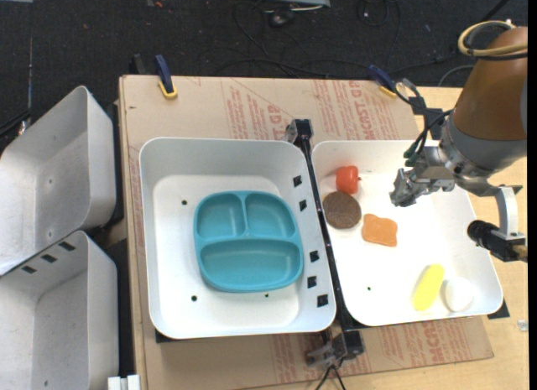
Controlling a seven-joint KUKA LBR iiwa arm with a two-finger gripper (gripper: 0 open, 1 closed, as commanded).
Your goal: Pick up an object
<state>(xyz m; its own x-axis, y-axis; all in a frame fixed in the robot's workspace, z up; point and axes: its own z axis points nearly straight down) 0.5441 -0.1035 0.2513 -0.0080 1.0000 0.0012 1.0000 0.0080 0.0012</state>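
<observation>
Nearest the camera, at the near right corner of the right bin [487, 212], lie a white egg-shaped piece [459, 295] and, just to its left and about touching it, a yellow oblong piece [428, 287] set on a slant. Farther back, around the bin's left half, sit an orange wedge-like piece [380, 230], a brown disc [341, 210] just to its left, and a small red piece [347, 179] beyond the disc, close by it. The left bin [159, 212] holds a teal divided plate [248, 241] lying flat.

The gripper [404, 187] hangs over the far middle of the right bin, to the right of the red piece and beyond the orange one. Nothing shows between its fingers; whether they stand open or closed I cannot tell from this angle.

Any of the small pieces would serve the task. They look like toy food, so probably light, rigid and smooth, apt to skid on the slick bin floor if nudged from one side. The orange piece is the closest candidate and lies apart from its neighbours on its right side; a grip across its shorter width seems best. The brown disc looks low and flat, harder to get fingers around. The red piece, rounder, may roll. The yellow one offers a narrow waist, but the white piece crowds it.
</observation>
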